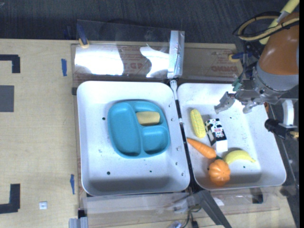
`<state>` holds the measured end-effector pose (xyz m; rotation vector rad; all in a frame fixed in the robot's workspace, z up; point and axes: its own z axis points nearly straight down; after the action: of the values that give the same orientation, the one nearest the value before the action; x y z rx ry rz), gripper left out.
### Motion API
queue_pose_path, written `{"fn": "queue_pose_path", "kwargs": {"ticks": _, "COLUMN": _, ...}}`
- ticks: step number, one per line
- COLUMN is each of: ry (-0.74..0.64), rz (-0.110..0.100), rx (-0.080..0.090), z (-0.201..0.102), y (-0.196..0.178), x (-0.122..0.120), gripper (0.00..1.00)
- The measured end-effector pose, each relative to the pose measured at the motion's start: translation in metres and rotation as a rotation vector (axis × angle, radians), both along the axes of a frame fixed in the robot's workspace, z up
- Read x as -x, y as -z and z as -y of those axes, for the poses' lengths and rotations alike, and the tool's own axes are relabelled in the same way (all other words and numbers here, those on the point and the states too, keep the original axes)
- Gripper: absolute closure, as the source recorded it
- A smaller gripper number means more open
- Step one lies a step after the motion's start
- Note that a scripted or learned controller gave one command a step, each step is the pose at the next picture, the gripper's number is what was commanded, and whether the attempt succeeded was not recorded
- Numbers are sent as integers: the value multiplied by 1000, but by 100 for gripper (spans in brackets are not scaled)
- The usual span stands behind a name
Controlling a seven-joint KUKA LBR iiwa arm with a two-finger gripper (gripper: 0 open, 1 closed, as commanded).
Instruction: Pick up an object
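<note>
Gripper [236,102] open, empty, over right bin [273,172], above corn [197,122]. Nothing lifted: carrot [202,147], banana [239,156], pumpkin [219,171] lying (untouched). Descent, grasp, lift all remain.

Right bin: open rear, crowded front

The right bin [266,141] has bare floor along its back and right side; corn [197,122], a black-and-white toy [215,128], carrot [202,147], banana [239,156] and orange gourd [219,171] crowd its front-left. A blue tray [128,127] fills the left bin's [90,141] centre.
</note>
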<state>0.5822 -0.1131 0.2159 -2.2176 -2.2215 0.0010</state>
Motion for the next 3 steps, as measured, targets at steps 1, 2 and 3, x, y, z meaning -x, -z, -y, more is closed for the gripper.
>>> {"fn": "queue_pose_path", "kwargs": {"ticks": 1, "ry": -75, "rz": -1, "rx": 0, "z": -40, "y": 31, "x": 25, "gripper": 0}}
{"fn": "queue_pose_path", "kwargs": {"ticks": 2, "ry": -27, "rz": 9, "rx": 3, "z": 7, "y": 128, "x": 30, "gripper": 0}}
{"fn": "queue_pose_path", "kwargs": {"ticks": 3, "ry": -26, "rz": 14, "rx": 3, "z": 7, "y": 117, "x": 28, "gripper": 100}}
